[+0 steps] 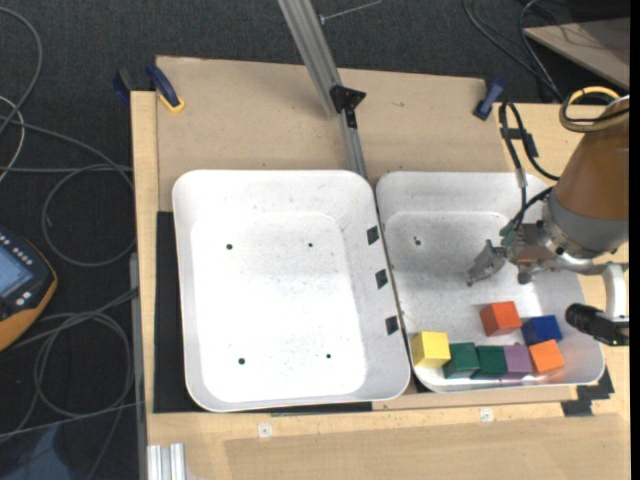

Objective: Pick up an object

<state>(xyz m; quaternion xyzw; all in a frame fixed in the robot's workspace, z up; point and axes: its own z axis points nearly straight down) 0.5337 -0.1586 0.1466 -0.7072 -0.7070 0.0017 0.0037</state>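
Observation:
Several coloured blocks lie along the near edge of the right bin [440,208]: a yellow block [431,348], two green blocks [476,359], a purple block [518,359], an orange block [546,356], a blue block [541,329] and a red-orange block [500,317]. My gripper [500,275] hangs over the middle of the right bin, just beyond the red-orange block and apart from it. Its fingers are spread open with nothing between them. The orange-banded arm reaches in from the right.
The left bin [270,288] sits beside the right one, with black clips along the shared rim. A slanted metal rail [320,58] rises from the back of the bench. Cables hang near the arm at the right.

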